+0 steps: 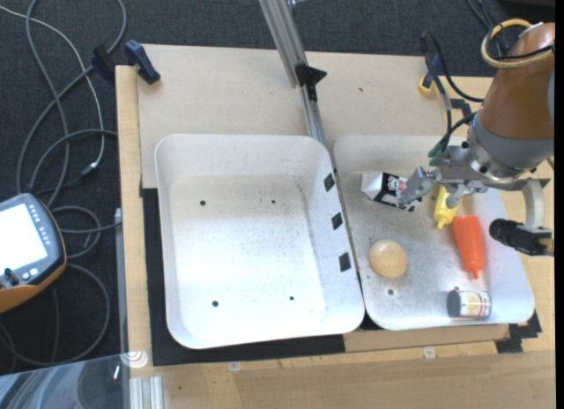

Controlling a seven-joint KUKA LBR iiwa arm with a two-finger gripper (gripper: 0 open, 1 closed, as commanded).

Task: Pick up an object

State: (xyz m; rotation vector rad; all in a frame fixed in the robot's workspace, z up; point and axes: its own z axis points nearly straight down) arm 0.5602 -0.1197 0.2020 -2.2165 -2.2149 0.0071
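While no writing can be read on any label, a black-and-white carton (384,189) lies on its side at the far-left part of the right bin (520,286), just beside the claw (438,189) of the grey and orange arm (515,99). Whether the claw is clenched or released cannot be told from above. Also in that bin are a yellow item (443,211) under the wrist, an orange carrot-shaped piece (470,243) next to it, a tan round object (388,258) near the bin's middle, and a small can (469,303) with a pale label, on its side at the near edge. Beside it on the counter (220,90), the left bin (176,156) shows speckled white floor.
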